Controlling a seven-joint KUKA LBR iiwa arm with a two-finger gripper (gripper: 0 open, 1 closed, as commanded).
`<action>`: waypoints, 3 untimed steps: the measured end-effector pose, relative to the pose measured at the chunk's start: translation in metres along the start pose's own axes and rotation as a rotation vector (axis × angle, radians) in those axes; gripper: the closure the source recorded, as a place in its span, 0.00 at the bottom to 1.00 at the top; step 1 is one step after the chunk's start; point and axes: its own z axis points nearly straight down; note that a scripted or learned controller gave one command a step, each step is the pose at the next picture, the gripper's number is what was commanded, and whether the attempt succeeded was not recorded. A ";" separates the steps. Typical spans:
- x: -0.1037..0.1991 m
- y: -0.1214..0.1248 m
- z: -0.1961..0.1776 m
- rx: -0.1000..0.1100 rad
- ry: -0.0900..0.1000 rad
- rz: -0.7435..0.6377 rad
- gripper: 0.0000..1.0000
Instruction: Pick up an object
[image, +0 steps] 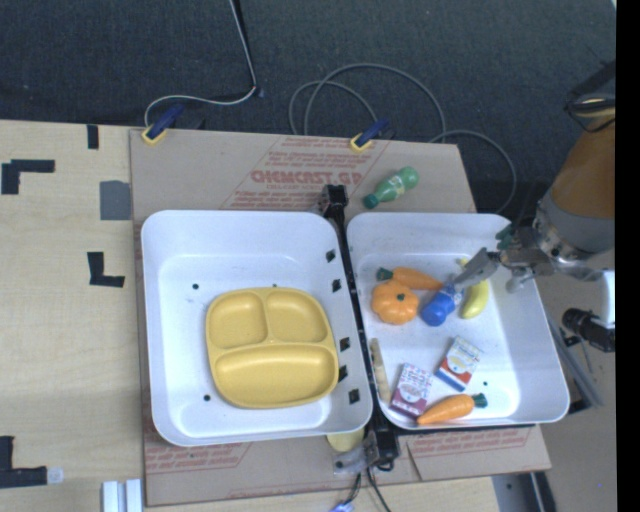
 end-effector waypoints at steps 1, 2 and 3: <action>0.043 0.058 0.104 -0.021 0.001 -0.002 0.00; 0.075 0.009 0.119 -0.006 -0.001 0.002 0.00; 0.087 -0.057 0.099 0.006 0.004 0.004 0.00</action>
